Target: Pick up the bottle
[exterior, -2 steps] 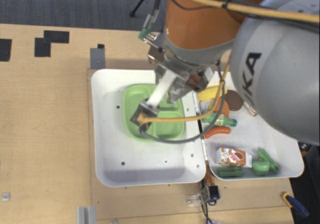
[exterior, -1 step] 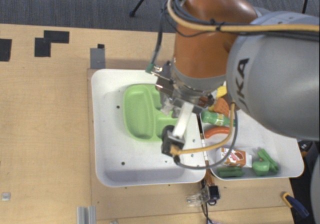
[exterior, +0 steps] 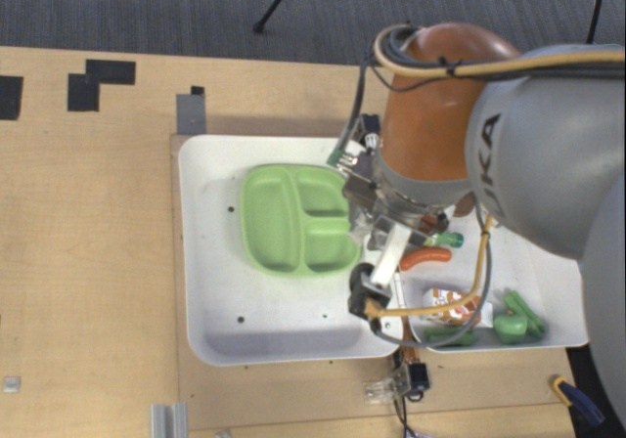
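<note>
Even, diffuse overhead light; moderate sharpness.
White bin (exterior: 210,328) reads bright without glare; soft shadow beneath the arm (exterior: 509,143); arm's near surfaces slightly blurred, fine detail grainy.

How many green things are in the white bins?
2 that I can see: a green tray in the left bin, a green toy in the right bin. The arm may hide more.
</note>
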Controlling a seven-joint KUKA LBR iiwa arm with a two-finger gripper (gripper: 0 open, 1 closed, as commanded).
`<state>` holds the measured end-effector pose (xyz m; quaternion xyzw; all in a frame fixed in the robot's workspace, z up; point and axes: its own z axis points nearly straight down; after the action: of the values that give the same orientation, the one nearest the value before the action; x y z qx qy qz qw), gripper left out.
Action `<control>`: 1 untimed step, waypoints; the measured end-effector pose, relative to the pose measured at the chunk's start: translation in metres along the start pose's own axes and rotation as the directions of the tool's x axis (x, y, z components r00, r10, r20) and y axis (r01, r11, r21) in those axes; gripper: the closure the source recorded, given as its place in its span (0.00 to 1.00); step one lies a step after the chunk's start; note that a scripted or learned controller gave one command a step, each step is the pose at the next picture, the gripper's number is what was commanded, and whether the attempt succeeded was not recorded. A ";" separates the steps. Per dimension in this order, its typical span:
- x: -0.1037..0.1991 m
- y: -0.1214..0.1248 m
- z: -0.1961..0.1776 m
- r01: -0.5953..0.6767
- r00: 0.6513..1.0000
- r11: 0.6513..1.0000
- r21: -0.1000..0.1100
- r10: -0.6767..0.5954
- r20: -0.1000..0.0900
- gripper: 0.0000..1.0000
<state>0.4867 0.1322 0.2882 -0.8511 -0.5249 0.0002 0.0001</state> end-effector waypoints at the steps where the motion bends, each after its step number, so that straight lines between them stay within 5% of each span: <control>1: -0.002 0.001 0.062 0.118 0.993 0.993 0.001 -0.118 0.000 1.00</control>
<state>0.4864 0.1299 0.2263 -0.8186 -0.5744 0.0005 0.0005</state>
